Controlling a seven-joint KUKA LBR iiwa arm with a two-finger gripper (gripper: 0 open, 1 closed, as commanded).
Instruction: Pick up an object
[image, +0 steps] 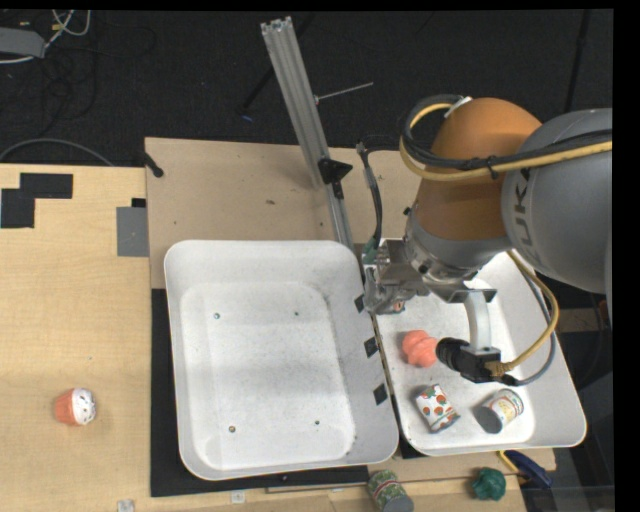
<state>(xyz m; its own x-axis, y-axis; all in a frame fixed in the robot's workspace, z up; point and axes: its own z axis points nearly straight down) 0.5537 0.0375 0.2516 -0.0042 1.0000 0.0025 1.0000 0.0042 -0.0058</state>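
Note:
My gripper (388, 292) hangs low over the left edge of the right bin (560, 425), close to the wall between the two bins. The grey arm and its orange band (470, 150) cover most of that bin's far half. A pink-orange lump (419, 347) lies just in front and to the right of the gripper, apart from it. Nearer the front lie a small white box with red dots (436, 408) and a small can on its side (500, 410). I see nothing held by the gripper.
The left bin (200, 262) sits beside the right one. A slanted metal rail (305, 110) rises behind the bins. An orange-and-white ball (75, 407) lies on the bench far left. A green lump (488, 483) and a can (385, 490) lie by the front edge.

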